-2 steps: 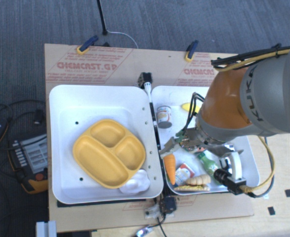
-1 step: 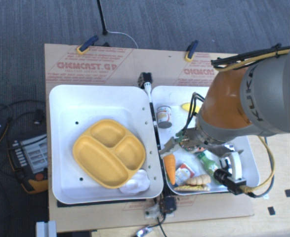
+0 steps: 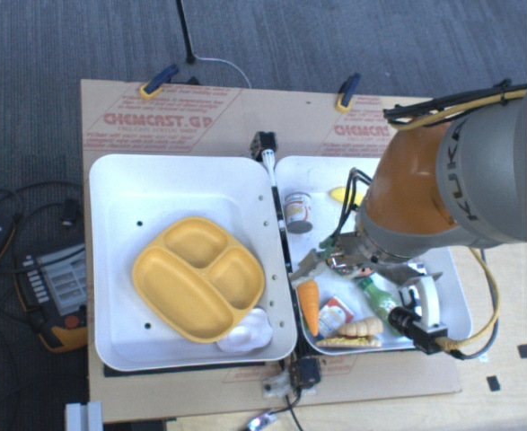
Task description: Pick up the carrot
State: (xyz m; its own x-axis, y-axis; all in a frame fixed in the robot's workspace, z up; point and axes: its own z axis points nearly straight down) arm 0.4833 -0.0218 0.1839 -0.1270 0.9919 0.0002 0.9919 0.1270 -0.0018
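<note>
Worktop [image 3: 155,124]: brown board on grey carpet, bearing two white bins.
Left bin [image 3: 119,187]: holds a yellow divided plate [image 3: 200,278].
Right bin [image 3: 456,317]: crowded with small items; little room.
Arm [image 3: 443,187]: overhangs the right bin.
Jaws: state cannot be told.
Carrot [image 3: 308,305]: near the right bin's front-left corner, beside its left wall; probably light, stiff, smooth. Grip across mid-body.

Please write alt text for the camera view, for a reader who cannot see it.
A grey and orange robot arm hangs over the right white bin, where a carrot lies near the left wall among small items. The left white bin holds a yellow divided plate.
</note>
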